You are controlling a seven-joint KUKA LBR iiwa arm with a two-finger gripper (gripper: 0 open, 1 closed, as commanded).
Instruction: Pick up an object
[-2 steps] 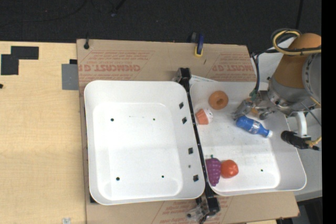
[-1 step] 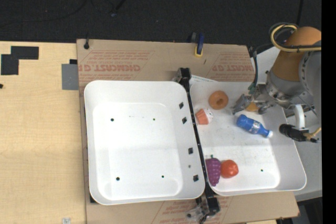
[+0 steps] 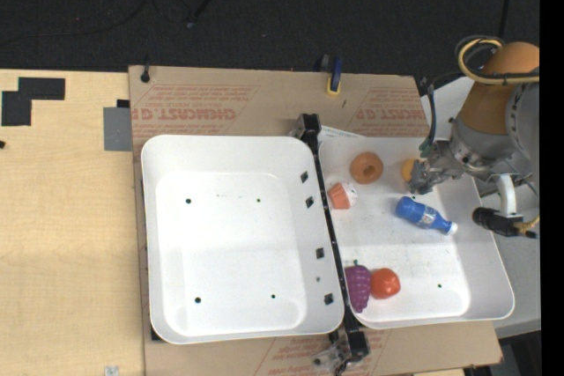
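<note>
My gripper (image 3: 424, 177) hangs low over the far right part of the right bin (image 3: 480, 299). Just left of it, touching or nearly touching, lies a small orange object (image 3: 408, 167), partly hidden by the gripper. Below the gripper a blue bottle (image 3: 423, 215) lies on its side. An orange doughnut-shaped toy (image 3: 366, 166) rests further left. Near the divider is a small orange and white piece (image 3: 338, 196). A purple grape bunch (image 3: 357, 286) and a red tomato (image 3: 385, 283) lie side by side at the bin's near left corner.
The left bin (image 3: 159, 242) sits beside the right one, with black clips (image 3: 319, 253) along the shared rim. The grey arm with its orange band (image 3: 498, 92) comes in from the right. A blue clamp (image 3: 334, 79) grips the cardboard's far edge.
</note>
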